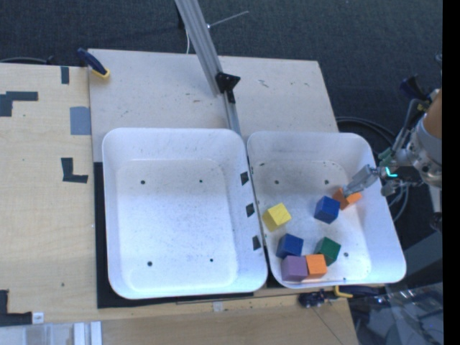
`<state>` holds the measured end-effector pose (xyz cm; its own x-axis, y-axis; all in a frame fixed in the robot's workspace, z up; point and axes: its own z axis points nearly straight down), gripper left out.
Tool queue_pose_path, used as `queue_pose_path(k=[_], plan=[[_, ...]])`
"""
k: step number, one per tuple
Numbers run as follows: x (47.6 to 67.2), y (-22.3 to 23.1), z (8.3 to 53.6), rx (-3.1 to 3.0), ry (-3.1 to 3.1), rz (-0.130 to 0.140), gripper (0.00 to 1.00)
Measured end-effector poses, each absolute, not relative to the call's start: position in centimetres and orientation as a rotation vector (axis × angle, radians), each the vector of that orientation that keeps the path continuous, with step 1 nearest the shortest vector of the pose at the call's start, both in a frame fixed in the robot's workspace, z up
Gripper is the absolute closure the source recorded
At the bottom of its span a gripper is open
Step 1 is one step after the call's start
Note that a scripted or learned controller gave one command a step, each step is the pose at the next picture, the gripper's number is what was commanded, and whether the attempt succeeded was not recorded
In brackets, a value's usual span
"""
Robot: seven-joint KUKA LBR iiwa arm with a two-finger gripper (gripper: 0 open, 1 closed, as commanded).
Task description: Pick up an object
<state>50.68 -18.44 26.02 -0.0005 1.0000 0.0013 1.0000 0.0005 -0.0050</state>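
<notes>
Gripper (357, 187), finger state indiscernible, low over right bin (359, 146), touching small orange piece (343, 198) just beside blue cube (326, 210); yellow cube (277, 215) left of it.

Two bins sit side by side mid-frame: the left bin (176, 210) and the right bin (305, 153). Blocks (302, 254) cluster in the right bin's lower right part. The gripper (357, 184) reaches in from the right, just above them. A rail (203, 38) slants from the top to the bins' junction.
</notes>
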Motion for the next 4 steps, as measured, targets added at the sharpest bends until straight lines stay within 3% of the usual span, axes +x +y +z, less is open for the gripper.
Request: queue_pose_path(k=[1,4], plan=[[50.7,-18.4,26.2,-2.218,-2.223,0.002,0.0],[51.5,-17.8,10.8,-2.216,-2.219,0.006,0.0]])
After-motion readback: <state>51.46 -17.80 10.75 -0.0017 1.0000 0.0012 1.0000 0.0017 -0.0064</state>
